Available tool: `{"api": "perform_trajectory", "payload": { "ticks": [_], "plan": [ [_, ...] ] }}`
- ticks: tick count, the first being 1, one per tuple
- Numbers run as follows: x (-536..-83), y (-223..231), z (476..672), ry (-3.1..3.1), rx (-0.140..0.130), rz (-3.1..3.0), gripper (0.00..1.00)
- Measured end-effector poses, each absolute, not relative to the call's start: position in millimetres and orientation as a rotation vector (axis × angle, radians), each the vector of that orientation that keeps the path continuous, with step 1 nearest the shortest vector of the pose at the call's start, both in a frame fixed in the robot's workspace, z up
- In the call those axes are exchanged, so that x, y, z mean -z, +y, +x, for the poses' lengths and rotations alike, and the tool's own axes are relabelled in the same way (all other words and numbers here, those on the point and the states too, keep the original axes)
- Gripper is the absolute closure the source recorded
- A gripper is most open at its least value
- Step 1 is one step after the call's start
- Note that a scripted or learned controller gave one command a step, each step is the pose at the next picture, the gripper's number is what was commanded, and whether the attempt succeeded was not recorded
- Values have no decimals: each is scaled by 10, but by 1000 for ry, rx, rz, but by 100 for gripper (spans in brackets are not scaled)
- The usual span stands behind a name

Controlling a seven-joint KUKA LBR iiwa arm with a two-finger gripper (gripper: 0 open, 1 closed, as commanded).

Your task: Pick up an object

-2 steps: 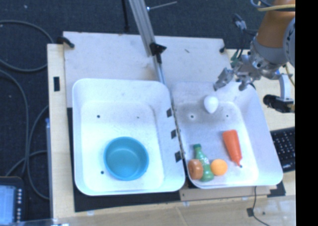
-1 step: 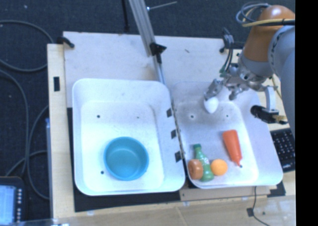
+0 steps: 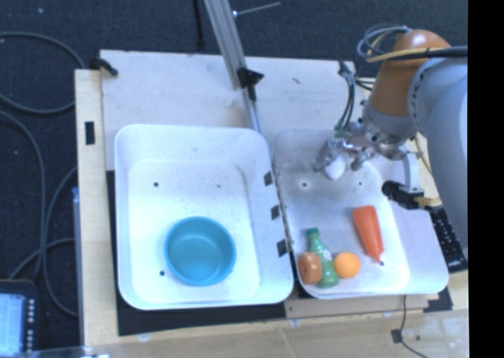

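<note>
Toward one o'clock from the bench's centre, over the far end of the right bin (image 3: 287,152), you are seeing the gripper (image 3: 337,161) hanging from the grey arm (image 3: 441,112); its fingers are sitting partly spread around a small white piece that cannot be identified, so whether they are gripping it cannot be told. At five o'clock in that bin, an orange carrot (image 3: 368,230) is lying beside an orange ball (image 3: 346,264), a green bottle (image 3: 321,256) and a brown piece (image 3: 309,268), while a blue bowl (image 3: 200,250) is resting at seven o'clock in the left bin (image 3: 134,191).
</note>
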State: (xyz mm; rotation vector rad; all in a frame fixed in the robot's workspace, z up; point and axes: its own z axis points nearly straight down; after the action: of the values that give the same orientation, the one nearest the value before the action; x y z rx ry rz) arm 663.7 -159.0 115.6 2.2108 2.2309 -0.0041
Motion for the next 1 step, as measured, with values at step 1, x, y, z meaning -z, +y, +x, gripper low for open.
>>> {"api": "perform_trajectory", "payload": {
  "ticks": [1],
  "plan": [
    [-1020, -1604, 6639, 2233, 6, 2213, 0]
  ]
}}
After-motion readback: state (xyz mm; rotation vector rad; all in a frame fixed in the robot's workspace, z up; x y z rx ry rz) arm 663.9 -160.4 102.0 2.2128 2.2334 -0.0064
